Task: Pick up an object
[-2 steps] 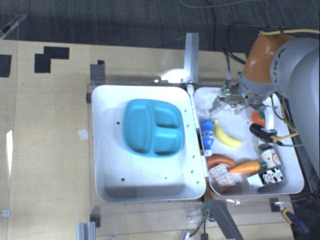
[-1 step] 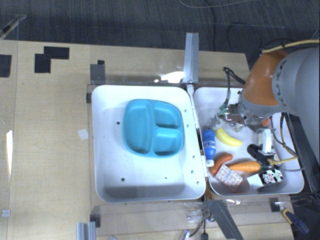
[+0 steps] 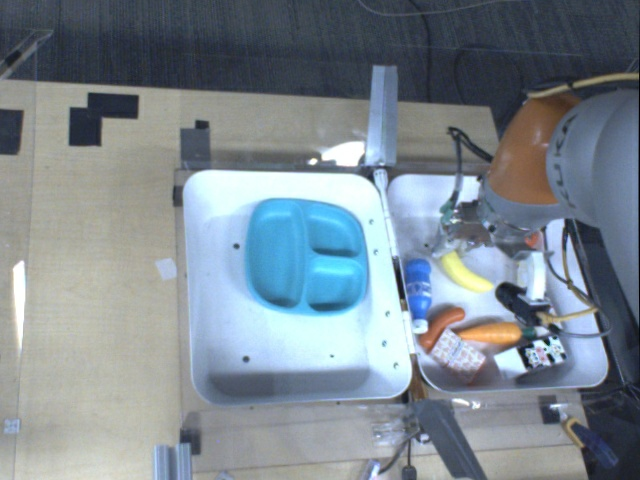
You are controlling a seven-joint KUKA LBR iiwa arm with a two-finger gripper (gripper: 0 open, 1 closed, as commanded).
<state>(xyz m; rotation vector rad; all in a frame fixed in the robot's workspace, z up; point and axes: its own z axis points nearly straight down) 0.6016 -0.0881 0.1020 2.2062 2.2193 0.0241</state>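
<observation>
The left bin (image 3: pixel 210 268) has much free floor around the blue tray (image 3: pixel 305 253), mostly along its left and front sides. In the right bin (image 3: pixel 590 373) the front part is crowded: bottle (image 3: pixel 417 288), banana (image 3: pixel 466 272), carrot (image 3: pixel 492 334) and small boxes (image 3: pixel 462 353) lie close together. The arm (image 3: pixel 560 158) covers its back right corner.

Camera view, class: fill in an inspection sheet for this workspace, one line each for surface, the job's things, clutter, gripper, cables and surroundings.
Surface: pale bench bearing the left bin and right bin, side by side.
Job's things: right bin holds a banana, blue bottle, carrot, sausage, checkered block and a black-and-white item.
Clutter: a blue divided tray lies in the left bin.
Gripper: gripper low over the right bin, just above the banana; finger state unclear.
Cables: thin cable on the dark floor; wires beside the arm.
Surroundings: black patches on the bench.
</observation>
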